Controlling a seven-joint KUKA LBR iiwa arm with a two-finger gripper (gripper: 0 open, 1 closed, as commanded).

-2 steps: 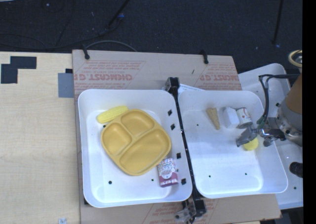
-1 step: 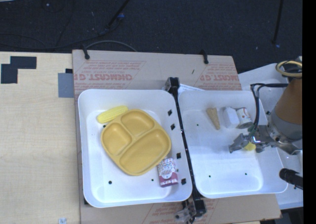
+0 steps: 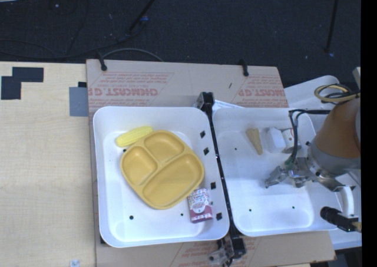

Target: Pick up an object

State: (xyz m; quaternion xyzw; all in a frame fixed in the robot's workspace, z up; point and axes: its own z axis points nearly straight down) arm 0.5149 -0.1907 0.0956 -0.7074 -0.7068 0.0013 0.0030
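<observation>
Left bin point(image 3: 106, 201): we see a yellow corn cob point(image 3: 134, 135) at the top-left, touching the rim of a yellow divided plate point(image 3: 162, 168) that fills the middle, and a small red-and-white packet point(image 3: 199, 205) just below the plate's lower-right edge. All untouched.

Right bin point(image 3: 259, 224): a tan cone-shaped piece point(image 3: 254, 140), maybe an ice cream cone, lies near the top, with a small white object point(image 3: 274, 138) just beside it on the right. Too washed out to name it.

The tool point(image 3: 277, 178) sits low over the right bin's middle, reaching in from the right; its prongs look spread and we see nothing between them, so open and empty. It is below the cone and white object, apart from both.

We judge this as the approach step, nothing picked yet. Likely targets are the cone or white object; the next move calls for shifting the tool up toward one, centring over it, then descending and closing.
</observation>
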